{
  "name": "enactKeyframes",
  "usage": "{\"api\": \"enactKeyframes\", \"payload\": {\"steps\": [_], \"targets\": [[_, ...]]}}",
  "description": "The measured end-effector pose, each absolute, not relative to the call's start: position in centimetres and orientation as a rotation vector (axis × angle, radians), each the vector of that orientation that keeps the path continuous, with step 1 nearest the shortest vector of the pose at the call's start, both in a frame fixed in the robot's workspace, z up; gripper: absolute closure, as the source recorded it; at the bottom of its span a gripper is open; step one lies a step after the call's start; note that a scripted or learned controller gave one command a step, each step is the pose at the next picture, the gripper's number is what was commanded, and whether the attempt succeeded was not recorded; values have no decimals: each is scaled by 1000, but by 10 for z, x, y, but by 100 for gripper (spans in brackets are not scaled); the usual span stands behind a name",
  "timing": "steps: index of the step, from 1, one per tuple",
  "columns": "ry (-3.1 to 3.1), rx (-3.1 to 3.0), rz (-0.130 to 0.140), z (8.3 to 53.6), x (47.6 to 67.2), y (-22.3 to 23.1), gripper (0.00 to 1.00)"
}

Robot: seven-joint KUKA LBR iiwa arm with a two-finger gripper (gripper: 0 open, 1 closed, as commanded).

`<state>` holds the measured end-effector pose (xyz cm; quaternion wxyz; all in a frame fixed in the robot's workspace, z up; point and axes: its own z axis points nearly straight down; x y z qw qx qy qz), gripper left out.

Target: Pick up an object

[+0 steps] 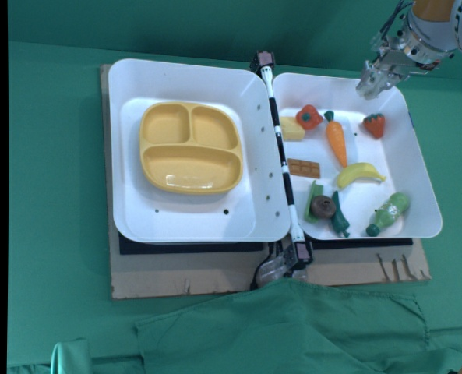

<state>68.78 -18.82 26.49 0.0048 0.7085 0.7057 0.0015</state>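
Note:
My gripper (368, 86) hangs above the far right corner of the right bin (421, 174), with nothing visible in it. Below it in that bin lie a strawberry (374, 125), an orange carrot (336, 140), a red pepper (309, 116), a yellow cheese block (292, 128), a brown waffle piece (303, 167), a banana (359, 175), a green bottle (388, 213), a brown round piece (322, 206) and a dark green vegetable (339, 217). The strawberry lies closest to the gripper, a little nearer to the camera.
The left bin (129, 209) holds a yellow divided plate (189, 147). A black and white divider bar (281, 154) runs between the bins. Both bins rest on a cardboard sheet (176, 279); green cloth (293, 329) lies bunched in front.

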Motion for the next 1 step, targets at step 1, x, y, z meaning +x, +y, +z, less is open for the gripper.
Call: {"api": "enactKeyframes", "payload": {"steps": [1], "targets": [[2217, 2222, -2, 230, 701, -187, 100]]}}
